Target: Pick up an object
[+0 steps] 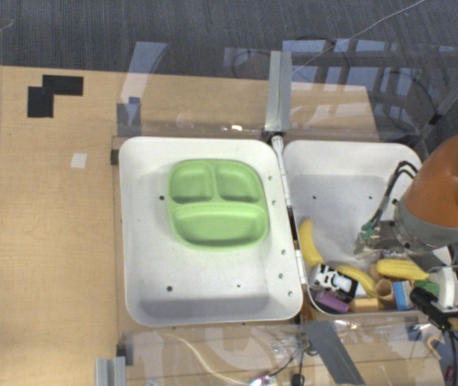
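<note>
Desk [52, 240]: pale wood-grain surface with black block-shaped marks near the far left corner, clear glossy panels standing around the bins
Left bin [145, 296]: shallow white plastic tray, smooth, with rounded corners and small holes in the floor
Green plate [217, 202]: matte lime plastic, rounded rectangle split into three compartments, lying flat in the middle of the left bin
Right bin [333, 175]: same white plastic, its far half bare, objects piled along its near edge
Banana [308, 244]: yellow, curved, smooth, lying near the divider between the bins
Second banana [402, 268]: yellow, elongated, just below the claw, near the right wall
Black and white object [331, 279]: small and glossy, among the pile, touching a purple piece [333, 301]
Wooden cylinder [374, 292]: tan, round-ended, beside a blue piece [400, 296]
Arm [446, 195]: grey body with a rounded orange band, black cables looping along it
Claw [380, 236]: low over the pile in the right bin; whether its fingers are open or closed cannot be told, and nothing is seen between them
</note>
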`<state>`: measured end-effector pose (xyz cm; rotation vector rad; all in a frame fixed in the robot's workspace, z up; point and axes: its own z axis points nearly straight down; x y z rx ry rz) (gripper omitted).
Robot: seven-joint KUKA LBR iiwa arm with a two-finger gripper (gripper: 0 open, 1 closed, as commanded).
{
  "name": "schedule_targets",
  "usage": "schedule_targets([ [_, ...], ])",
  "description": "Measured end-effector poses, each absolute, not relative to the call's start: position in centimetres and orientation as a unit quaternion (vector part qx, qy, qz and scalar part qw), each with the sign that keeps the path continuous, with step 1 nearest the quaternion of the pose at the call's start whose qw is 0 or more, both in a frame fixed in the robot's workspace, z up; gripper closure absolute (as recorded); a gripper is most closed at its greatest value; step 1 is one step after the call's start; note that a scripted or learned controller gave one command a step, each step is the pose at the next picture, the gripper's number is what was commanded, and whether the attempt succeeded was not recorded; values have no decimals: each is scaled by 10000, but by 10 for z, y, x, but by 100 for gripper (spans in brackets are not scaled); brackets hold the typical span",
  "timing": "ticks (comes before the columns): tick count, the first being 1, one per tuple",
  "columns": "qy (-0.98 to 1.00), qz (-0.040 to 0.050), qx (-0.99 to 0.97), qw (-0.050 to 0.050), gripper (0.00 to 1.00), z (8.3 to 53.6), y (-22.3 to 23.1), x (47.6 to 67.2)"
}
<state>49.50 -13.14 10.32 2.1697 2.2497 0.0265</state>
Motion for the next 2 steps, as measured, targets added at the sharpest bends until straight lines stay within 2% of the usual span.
schedule_targets([
  [1, 7107, 22, 7034, 25, 100, 217, -93, 489],
  [2, 7538, 9, 6571, 21, 100, 225, -114, 494],
])
